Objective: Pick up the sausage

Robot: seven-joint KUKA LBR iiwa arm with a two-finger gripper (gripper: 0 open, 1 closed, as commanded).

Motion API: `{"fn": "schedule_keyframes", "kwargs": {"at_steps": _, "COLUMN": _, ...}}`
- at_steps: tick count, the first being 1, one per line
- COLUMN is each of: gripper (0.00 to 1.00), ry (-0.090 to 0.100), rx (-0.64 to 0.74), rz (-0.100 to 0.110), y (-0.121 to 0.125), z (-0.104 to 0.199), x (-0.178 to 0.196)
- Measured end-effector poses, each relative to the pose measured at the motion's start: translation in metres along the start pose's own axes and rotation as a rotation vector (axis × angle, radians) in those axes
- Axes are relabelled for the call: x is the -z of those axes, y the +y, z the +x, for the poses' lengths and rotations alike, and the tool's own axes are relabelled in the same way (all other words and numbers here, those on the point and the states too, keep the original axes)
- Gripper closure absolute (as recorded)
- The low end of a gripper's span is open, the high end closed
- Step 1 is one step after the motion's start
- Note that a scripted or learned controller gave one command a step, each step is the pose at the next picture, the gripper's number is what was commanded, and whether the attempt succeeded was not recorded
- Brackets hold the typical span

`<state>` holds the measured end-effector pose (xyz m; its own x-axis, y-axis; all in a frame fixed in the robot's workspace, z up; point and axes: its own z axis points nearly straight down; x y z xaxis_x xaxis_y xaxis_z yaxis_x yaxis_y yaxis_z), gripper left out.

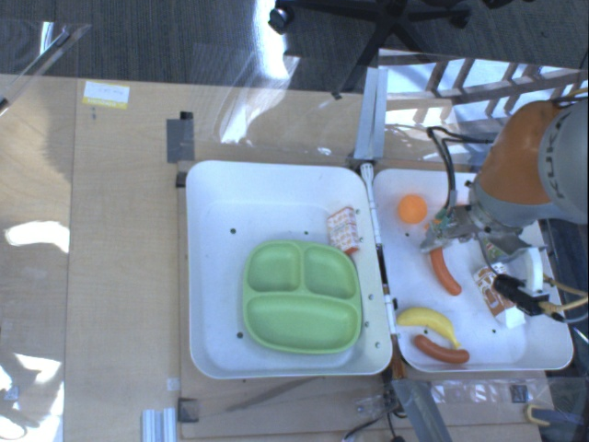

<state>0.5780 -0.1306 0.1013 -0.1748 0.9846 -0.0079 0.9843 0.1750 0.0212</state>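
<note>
Camera view looks down at a slant on a wooden bench with two shallow white bins side by side. The left bin holds a green plate with three compartments, lying near the middle and a little toward the front. Just beside the plate's upper right corner, close to the wall between the bins, lies a small red-and-white packet.

In the right bin there are two sausages. One sausage lies at a slant near the middle of the bin, its upper end just under the gripper. The second sausage lies almost flat along the front wall, touching or nearly touching a yellow banana just behind it. A small orange ball rests in the back left part of this bin, near the gripper but apart from it. Another packet with brown and white print lies to the right of the middle sausage, partly under the arm's parts.

The arm comes in from the right, its orange band above the wrist — the gripper hangs low over the bin, right at the upper end of the middle sausage. The fingers are small and dark here, so I cannot tell if they are spread or closed, and nothing shows between them.

Behind the bench — the legs of a black office chair on grey carpet.
</note>
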Motion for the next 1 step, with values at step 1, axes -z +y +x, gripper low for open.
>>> {"fn": "schedule_keyframes", "kwargs": {"at_steps": 1, "gripper": 1.0, "ry": 0.005, "rx": -0.113, "rz": 0.013, "y": 0.0242, "z": 0.0497, "x": 0.1226}}
